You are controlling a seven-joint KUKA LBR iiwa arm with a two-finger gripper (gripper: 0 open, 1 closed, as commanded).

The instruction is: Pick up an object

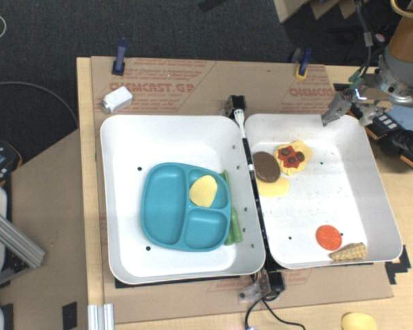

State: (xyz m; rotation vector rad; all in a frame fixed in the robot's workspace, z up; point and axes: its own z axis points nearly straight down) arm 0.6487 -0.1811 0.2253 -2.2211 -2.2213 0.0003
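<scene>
Above the right bin's (372, 158) far corner we see the gripper (339, 108); whether it grasps anything, we cannot tell. Inside that bin lie a brown disc (266, 166) and an orange disc (328, 236).

Both white bins, left (117, 184) and right (372, 184), look like smooth, faintly glossy moulded plastic. The teal divided tray (166, 215) is smooth matt plastic. Under the bins lies a brown cardboard sheet (186, 81), matt, with red print. The table (399, 287) looks like pale wood. The far floor (55, 19) is dark, rough carpet.
</scene>
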